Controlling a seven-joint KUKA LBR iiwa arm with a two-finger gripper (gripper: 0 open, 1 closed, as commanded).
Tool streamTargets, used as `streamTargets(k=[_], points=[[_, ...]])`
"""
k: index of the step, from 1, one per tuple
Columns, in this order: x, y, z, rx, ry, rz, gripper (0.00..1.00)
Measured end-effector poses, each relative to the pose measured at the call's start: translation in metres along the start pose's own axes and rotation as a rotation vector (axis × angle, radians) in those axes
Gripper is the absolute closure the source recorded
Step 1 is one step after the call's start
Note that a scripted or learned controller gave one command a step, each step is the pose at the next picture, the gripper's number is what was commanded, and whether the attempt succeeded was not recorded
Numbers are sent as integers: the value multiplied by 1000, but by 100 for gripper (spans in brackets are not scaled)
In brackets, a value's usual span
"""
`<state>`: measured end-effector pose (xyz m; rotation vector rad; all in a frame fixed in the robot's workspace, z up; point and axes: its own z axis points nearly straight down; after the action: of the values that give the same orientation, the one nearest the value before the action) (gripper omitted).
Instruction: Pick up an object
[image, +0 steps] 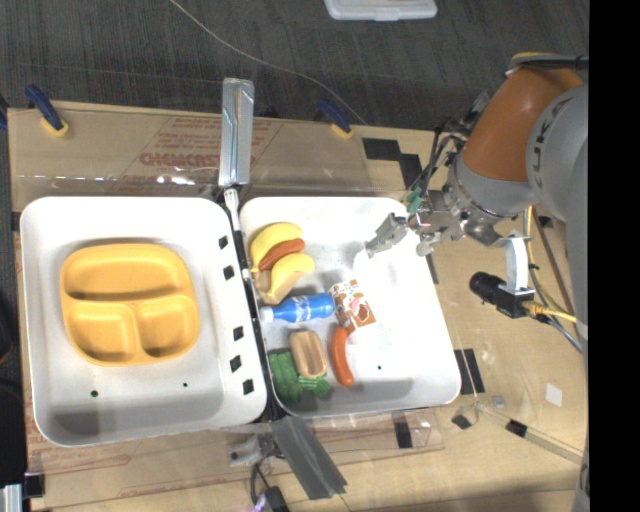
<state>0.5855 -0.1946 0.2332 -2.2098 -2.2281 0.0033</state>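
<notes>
The right bin (420, 350) holds several small things along its left half. Two yellow bananas (272, 240) lie near the divider with a red sausage (283, 253) between them. Below them lies a blue bottle (300, 309), with a red and white packet (352, 304) at its right end. Further down are a hot dog in a bun (308, 352), an orange sausage (341, 358) and a green item (286, 378). My gripper (404, 242) hangs over the bin's back right corner, apart from all of them, open with nothing between its fingers (384, 239).
The left bin (40, 400) holds a yellow divided tray (128, 300). A grey metal bar (236, 130) stands at the back between the bins. The right bin's white floor shows to the right of the items.
</notes>
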Motion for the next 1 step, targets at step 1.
streamTargets(k=[1], points=[[32,-19,141,-3,1,174,0]])
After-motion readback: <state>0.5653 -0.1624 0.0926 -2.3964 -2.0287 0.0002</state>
